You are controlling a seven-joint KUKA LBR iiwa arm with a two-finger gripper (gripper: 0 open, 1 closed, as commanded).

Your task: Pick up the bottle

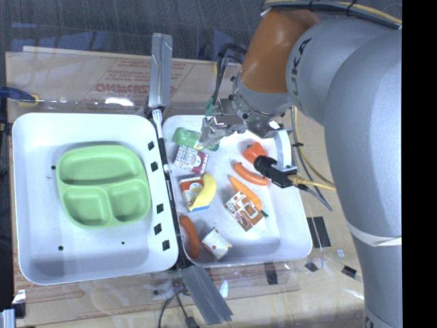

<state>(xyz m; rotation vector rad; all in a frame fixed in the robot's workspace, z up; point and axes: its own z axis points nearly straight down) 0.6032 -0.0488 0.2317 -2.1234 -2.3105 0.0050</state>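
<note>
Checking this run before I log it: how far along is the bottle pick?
Done: the arm has reached into the right bin, and the gripper is low at its far-left corner, by the green bottle. In hand: nothing visibly lifted; the bottle lies on the bin floor. Left: grasp and lift. The green tray sits in the left bin.

My bench (82, 74) is a pale wooden board with red print along its far edge, taped in spots, and beyond it lies dark blue-grey ribbed flooring (102, 12) under even light.
</note>
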